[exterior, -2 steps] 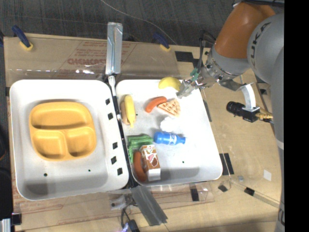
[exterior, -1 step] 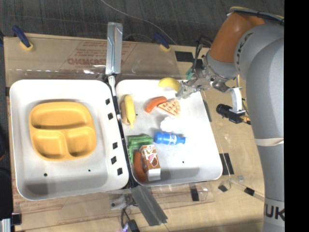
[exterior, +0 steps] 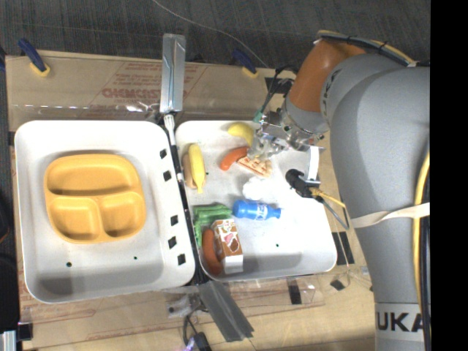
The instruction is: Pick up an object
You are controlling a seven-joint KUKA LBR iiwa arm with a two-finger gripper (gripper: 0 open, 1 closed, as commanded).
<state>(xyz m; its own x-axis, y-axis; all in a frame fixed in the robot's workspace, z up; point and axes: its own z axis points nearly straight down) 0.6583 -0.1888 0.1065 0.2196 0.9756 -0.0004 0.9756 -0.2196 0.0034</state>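
The tool [exterior: 265,143] is low in the right bin [exterior: 311,251], near its top edge. It sits right over a flat orange and white thing [exterior: 254,167]. I cannot tell how the tool is set. A yellow lemon [exterior: 239,130] and a red sausage [exterior: 234,157] lie just beside it. A banana [exterior: 194,167], a blue bottle [exterior: 256,210] and a small carton [exterior: 229,245] are lower down. A yellow tray [exterior: 93,196] lies in the left bin [exterior: 36,269].

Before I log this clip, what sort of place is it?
Most likely a robotics lab's bin-picking bench, not a kitchen: two white bins clamped on a board, toy food such as a banana and blue bottle, and a yellow divided tray beside the grey arm.
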